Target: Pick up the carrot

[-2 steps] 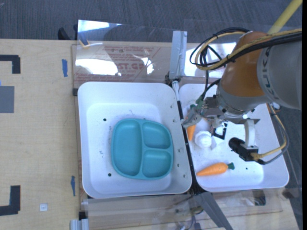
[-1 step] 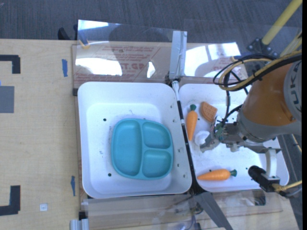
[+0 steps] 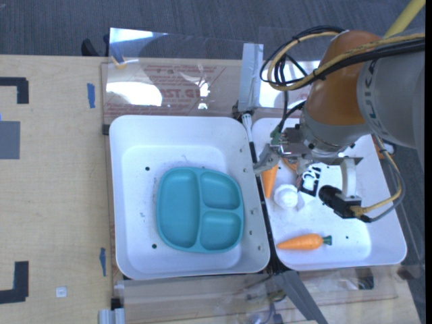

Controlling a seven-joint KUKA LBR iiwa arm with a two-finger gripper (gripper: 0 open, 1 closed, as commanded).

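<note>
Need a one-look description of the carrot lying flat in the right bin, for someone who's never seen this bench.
Start at the right bin, the one the arm reaches into. Near its front edge, toward the wall shared with the left bin, lies the carrot, orange, flat, green stub pointing right. The second carrot sits further back under the gripper, beside a white cap-like object; the flat one lies apart from both.

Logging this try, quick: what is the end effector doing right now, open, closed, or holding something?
End effector: cannot be told; the wrist hides it, low in the right bin beside an upright orange piece. The carrot lies apart, ungrasped.
</note>
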